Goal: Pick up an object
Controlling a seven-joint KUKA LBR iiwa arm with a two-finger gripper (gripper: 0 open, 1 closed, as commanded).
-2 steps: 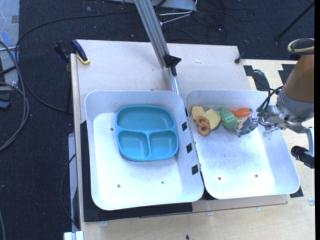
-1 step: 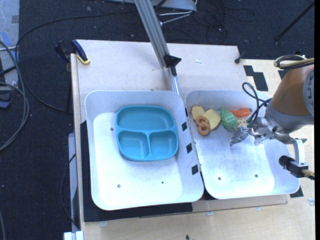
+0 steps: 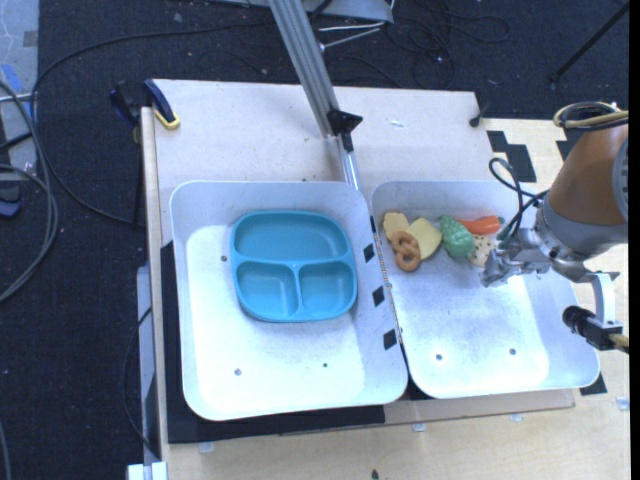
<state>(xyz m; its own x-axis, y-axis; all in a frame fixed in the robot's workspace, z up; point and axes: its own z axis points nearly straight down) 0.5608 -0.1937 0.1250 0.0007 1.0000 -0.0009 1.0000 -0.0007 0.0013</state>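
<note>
Several toy food items lie at the far side of the right bin (image 3: 520, 368): a brown pretzel (image 3: 406, 250), a yellow piece (image 3: 424, 236), a pale yellow piece (image 3: 395, 224), a green item (image 3: 459, 239) and an orange-red item (image 3: 481, 225). My gripper (image 3: 495, 271) hangs low over the right bin, just right of the green item and below the orange-red one. Its tip sits close to a small pale speckled piece (image 3: 481, 253). The arm's grey body and orange band (image 3: 590, 183) come in from the right.
The left bin (image 3: 200, 368) holds a blue divided plate (image 3: 294, 265). A slanted metal pole (image 3: 305, 53) crosses above the bins. Cables run over the dark floor at left, and black clips sit along the seam between the bins.
</note>
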